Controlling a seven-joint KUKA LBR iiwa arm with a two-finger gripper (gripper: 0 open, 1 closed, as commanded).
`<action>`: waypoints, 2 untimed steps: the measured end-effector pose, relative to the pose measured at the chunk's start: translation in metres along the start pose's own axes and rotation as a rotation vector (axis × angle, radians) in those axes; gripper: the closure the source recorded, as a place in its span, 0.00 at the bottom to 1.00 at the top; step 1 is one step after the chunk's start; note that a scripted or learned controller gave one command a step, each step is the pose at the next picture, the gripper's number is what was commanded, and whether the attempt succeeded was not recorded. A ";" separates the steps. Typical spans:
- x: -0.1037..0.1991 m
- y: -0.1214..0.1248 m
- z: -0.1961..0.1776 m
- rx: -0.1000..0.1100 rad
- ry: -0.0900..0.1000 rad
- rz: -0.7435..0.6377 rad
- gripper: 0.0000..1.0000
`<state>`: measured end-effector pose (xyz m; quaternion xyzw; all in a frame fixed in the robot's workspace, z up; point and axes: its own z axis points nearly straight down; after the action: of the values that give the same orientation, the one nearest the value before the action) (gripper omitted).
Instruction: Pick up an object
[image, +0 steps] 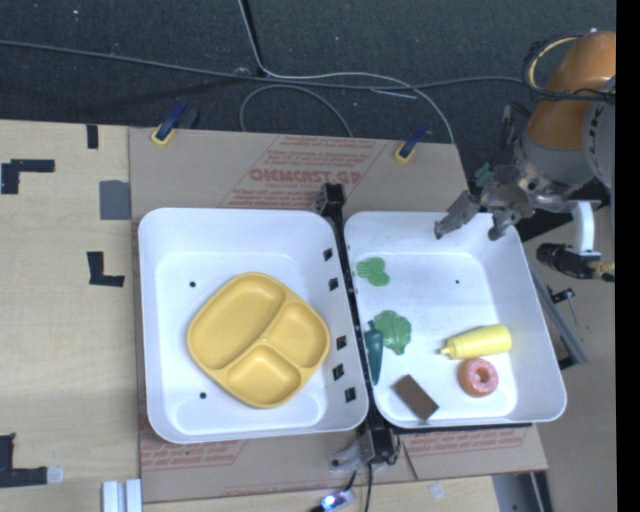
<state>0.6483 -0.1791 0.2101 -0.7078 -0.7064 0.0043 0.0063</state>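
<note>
The right bin (520, 300) holds a yellow squeeze bottle (478, 342), a pink frosted doughnut (479, 377), a brown block (414, 397), a green broccoli piece (391, 330) with a dark green item (373, 352) beside it, and a small green piece (372, 271). My gripper (468, 223) hangs open over the bin's far right rim, its two fingers spread wide with nothing between them. It is well above and behind all the objects.
The left bin (160, 300) holds a yellow divided plate (258, 338). A black clamp strip (345, 300) runs between the bins. Cables cross the dark floor behind the bench. Yellow clips (168, 124) hold the cardboard sheet at the back.
</note>
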 end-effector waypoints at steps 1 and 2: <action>0.001 0.002 -0.008 -0.012 -0.003 -0.004 0.00; 0.004 0.009 0.040 -0.009 -0.003 -0.004 0.00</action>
<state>0.6567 -0.1750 0.1703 -0.7062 -0.7080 0.0024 0.0022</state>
